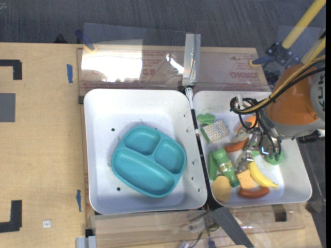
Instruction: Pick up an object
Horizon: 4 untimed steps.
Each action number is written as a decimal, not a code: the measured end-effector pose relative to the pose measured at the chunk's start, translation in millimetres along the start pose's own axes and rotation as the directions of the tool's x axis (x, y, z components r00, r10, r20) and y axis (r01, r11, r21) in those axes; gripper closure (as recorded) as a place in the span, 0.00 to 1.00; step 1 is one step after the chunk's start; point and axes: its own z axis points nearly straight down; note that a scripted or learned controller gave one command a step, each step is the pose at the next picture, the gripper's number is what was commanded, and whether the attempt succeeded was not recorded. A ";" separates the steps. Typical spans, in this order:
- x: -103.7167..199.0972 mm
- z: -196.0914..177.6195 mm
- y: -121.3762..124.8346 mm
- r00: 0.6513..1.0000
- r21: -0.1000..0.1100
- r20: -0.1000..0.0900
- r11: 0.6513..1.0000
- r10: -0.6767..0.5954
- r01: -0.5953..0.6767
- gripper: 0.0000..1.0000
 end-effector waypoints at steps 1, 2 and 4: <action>-14.6 0.3 25.5 0.981 -0.001 0.004 0.981 0.193 -0.193 0.00; 47.6 -0.6 12.0 0.986 -0.001 0.002 0.986 0.165 -0.165 0.00; 43.5 -12.7 13.3 0.986 -0.003 0.016 0.987 0.164 -0.164 0.00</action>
